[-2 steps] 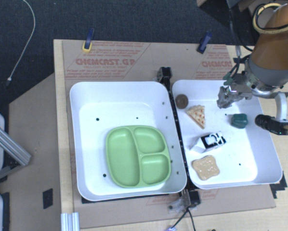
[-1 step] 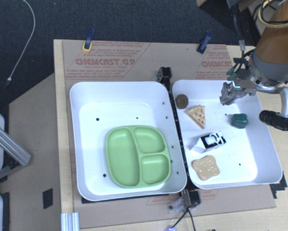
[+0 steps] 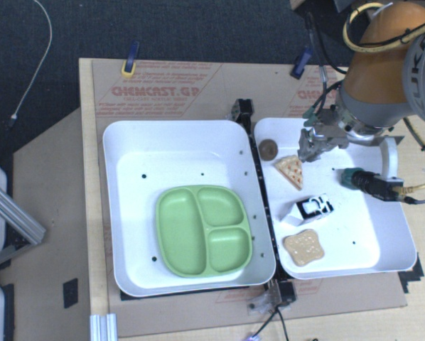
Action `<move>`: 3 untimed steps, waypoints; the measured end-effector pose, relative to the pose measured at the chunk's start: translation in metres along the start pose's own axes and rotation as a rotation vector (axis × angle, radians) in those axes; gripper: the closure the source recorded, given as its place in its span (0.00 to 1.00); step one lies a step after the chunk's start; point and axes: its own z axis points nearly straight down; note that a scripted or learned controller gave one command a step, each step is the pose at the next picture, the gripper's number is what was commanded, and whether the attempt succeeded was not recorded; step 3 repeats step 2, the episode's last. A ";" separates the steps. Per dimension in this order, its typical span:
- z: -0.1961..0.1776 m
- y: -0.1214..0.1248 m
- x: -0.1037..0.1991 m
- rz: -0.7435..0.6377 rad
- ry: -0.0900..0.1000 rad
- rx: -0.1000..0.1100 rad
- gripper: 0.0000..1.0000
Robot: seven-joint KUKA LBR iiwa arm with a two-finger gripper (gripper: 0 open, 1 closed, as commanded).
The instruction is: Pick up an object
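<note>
Dark carpet surrounds a bench point(image 3: 198, 84) faced with printed brown board, which bears two shallow white bins side by side. The left bin point(image 3: 127, 148) holds a green divided plate point(image 3: 202, 231), lying flat toward its near side. The right bin point(image 3: 383, 251) holds four loose items: a small round brown piece point(image 3: 268, 148) at the far left, a pizza-slice toy point(image 3: 291, 170) just beside it, a black-and-white object point(image 3: 313, 208) near the middle, and a toast-like slice point(image 3: 303, 247) nearest. The gripper point(image 3: 309, 151) hangs over the far part of the right bin, just right of the pizza slice; whether it is released or clenched cannot be told, and nothing is seen in it.
</note>
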 end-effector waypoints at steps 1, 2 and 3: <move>-0.007 -0.015 0.049 0.000 0.000 -0.001 1.00; 0.000 -0.029 0.110 -0.001 0.000 0.000 1.00; 0.000 -0.029 0.110 -0.001 0.000 0.000 1.00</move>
